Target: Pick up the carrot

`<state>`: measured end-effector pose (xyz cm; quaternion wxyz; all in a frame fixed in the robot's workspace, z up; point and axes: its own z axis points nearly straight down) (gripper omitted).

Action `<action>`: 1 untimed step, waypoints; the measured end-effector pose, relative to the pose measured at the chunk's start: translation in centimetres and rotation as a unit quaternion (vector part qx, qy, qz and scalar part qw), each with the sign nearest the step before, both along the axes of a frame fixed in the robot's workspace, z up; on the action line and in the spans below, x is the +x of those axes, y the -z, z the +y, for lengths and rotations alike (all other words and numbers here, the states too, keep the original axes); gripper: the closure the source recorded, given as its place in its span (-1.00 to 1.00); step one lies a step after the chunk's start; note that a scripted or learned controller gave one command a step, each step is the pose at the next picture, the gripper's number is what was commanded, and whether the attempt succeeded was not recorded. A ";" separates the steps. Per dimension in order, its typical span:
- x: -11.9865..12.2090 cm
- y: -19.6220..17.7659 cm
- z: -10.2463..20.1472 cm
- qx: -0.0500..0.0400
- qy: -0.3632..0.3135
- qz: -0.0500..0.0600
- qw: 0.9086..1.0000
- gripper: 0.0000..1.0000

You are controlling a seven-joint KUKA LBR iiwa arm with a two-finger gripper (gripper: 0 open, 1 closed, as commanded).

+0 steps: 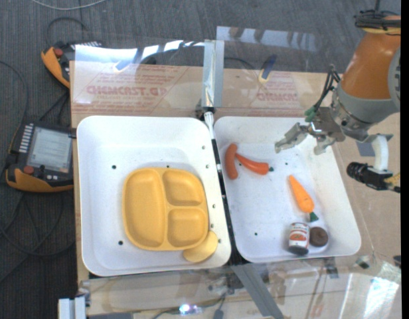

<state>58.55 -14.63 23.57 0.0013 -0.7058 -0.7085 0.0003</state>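
The carrot point(301, 193), orange with a small green stub at its lower end, lies at a slant in the right bin point(337, 178), right of the middle. My gripper point(304, 141) hovers over the bin's far part, above and slightly behind the carrot. Its fingers are spread open and hold nothing. One fingertip point(285, 142) points left, the other sits near the bin's right wall.
An orange-red pepper point(252, 165) and a sausage point(230, 160) lie left of the carrot. A small can point(297, 238) and a brown round piece point(318, 236) sit at the bin's near right corner. The left bin point(98, 145) holds a yellow divided plate point(166, 208).
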 end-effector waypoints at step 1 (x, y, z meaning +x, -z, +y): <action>-3.9 14.0 -5.2 0.000 -0.021 -0.001 1.000 -1.00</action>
